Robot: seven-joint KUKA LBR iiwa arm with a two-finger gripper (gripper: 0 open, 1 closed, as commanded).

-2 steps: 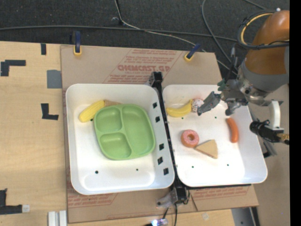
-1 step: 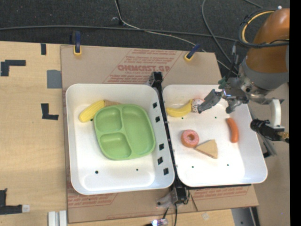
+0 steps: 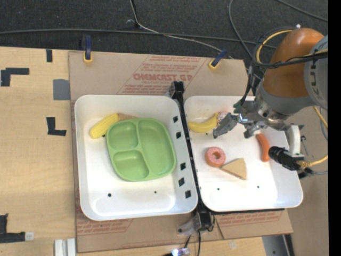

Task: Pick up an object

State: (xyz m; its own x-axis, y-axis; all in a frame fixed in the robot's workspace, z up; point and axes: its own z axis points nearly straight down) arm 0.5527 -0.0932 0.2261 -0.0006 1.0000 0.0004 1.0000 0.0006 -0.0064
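Observation:
In the right bin (image 3: pixel 250 199) lie a yellow banana (image 3: pixel 203 125) near the far left, a pink frosted doughnut (image 3: pixel 216 157), a tan wedge of bread (image 3: pixel 235 168) and an orange carrot (image 3: pixel 263 147). My gripper (image 3: pixel 237 124) hangs over the bin's far part, between the banana and the carrot. Its fingers (image 3: pixel 225 125) are spread apart with nothing between them; one dark finger points toward the banana's right end. The left bin (image 3: pixel 90 196) holds a green divided plate (image 3: pixel 140 148) and a second yellow banana (image 3: pixel 103 125) at its far left.
A black divider (image 3: pixel 184 143) runs between the two bins. Cables (image 3: pixel 250 84) loop above the arm, and a black connector (image 3: pixel 284 158) hangs by the right bin's right wall. Cardboard (image 3: pixel 160 71) lies beneath both bins.

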